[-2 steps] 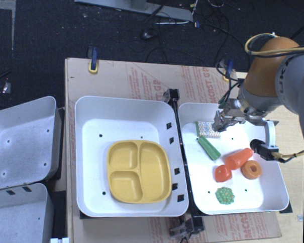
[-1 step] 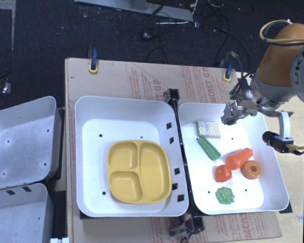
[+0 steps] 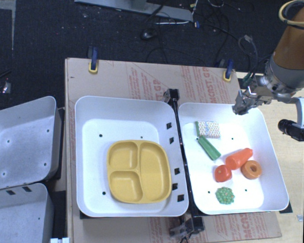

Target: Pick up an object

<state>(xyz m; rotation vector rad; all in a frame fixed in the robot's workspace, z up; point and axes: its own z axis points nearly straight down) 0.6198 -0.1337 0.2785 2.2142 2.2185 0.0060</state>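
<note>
I see the bench (image 3: 124, 74), a tan board with red printing, pinned at its far edge by two yellow-and-blue clamps and partly covered by the bins. The grey arm with the orange band (image 3: 292, 46) enters from the far right, its upper part cut off by the picture's edge. The left shallow white bin (image 3: 92, 116) holds a yellow plastic tray with three compartments (image 3: 139, 171), lying flat near its middle. The right shallow white bin (image 3: 271, 149) holds the small things. A white and green patterned block (image 3: 208, 129) lies toward the far left of that bin, with a green stick-shaped piece (image 3: 209, 148) just nearer and slanting. An orange-red carrot-shaped toy (image 3: 239, 158) lies to the right of the stick, beside an orange ring (image 3: 251, 169) and a red rounded piece (image 3: 222, 173). A green knobbly lump (image 3: 224, 195) sits nearest. The jaws (image 3: 241, 108) hang over the far right rim of the right bin, well apart from every object; they are dark and small, so I cannot tell whether they are spread or closed.
</note>
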